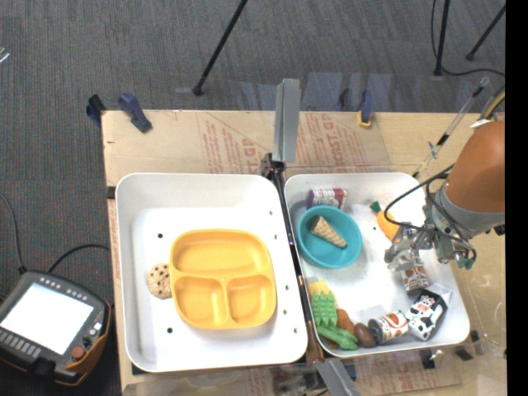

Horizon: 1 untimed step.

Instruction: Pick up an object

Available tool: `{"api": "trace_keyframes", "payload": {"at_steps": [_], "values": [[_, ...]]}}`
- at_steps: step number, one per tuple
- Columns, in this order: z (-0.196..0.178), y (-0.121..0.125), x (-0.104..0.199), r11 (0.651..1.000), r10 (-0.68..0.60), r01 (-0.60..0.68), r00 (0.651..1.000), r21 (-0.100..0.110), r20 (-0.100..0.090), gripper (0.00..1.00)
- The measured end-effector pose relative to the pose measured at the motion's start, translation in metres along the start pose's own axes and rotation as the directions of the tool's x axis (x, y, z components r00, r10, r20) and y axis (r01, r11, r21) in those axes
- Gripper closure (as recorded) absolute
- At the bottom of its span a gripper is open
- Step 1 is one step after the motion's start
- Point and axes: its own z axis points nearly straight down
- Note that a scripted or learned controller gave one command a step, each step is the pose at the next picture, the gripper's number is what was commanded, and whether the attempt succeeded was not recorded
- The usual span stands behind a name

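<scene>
My gripper (412, 258) hangs low over the right side of the right bin (375, 180), below the orange band of the arm (478, 172). Just under it lies a small red-and-white can (416, 278), touching or nearly touching it. Near the front of this bin are a black-and-white cow-print carton (427, 315), another can (389, 327), a brown piece (364, 334), a green toy (327, 312) and a corn cob (318, 288). A teal bowl (342, 246) holds a waffle cone (329, 231). Behind it lies a small can (327, 197), and an orange item (383, 219) sits to its right.
The left bin (140, 221) holds a yellow divided tray (223, 285) with a cookie (158, 280) beside its left edge. A grey post (287, 122) stands behind the wall where the bins meet. A tablet (45, 316) lies on the floor at lower left.
</scene>
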Motion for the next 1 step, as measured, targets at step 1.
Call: {"api": "trace_keyframes", "payload": {"at_steps": [1], "values": [[0.0001, 0.0003, 0.0, 1.0, -0.001, 0.001, 1.0, 0.0, 0.0, 0.0]]}}
